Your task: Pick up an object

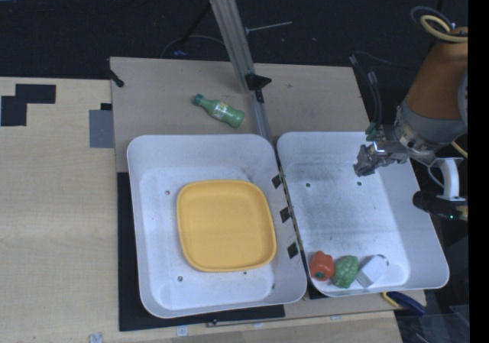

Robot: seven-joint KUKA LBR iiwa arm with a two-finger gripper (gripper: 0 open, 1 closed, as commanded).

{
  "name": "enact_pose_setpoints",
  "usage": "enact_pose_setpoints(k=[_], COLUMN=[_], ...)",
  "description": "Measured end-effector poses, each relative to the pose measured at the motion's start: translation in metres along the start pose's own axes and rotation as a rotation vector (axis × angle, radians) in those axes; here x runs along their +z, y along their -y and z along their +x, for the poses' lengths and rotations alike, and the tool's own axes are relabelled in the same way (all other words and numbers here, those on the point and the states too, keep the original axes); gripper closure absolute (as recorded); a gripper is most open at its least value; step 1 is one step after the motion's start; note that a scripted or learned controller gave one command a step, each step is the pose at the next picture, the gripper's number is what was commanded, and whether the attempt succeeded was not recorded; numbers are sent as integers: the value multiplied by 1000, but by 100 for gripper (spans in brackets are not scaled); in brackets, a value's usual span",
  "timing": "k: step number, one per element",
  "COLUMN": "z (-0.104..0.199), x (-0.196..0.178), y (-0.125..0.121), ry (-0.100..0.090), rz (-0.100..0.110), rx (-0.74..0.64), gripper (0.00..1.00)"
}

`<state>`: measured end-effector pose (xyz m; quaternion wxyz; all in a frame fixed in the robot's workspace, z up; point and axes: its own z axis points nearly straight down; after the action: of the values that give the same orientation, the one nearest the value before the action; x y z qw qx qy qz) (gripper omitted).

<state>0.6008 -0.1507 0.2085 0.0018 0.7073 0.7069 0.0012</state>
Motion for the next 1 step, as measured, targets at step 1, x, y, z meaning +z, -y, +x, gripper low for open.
enact_pose_setpoints(k=[1], z=[56], x=[4], y=[-8], ry=[-2], rz=[5], rx=[-5], gripper=[100])
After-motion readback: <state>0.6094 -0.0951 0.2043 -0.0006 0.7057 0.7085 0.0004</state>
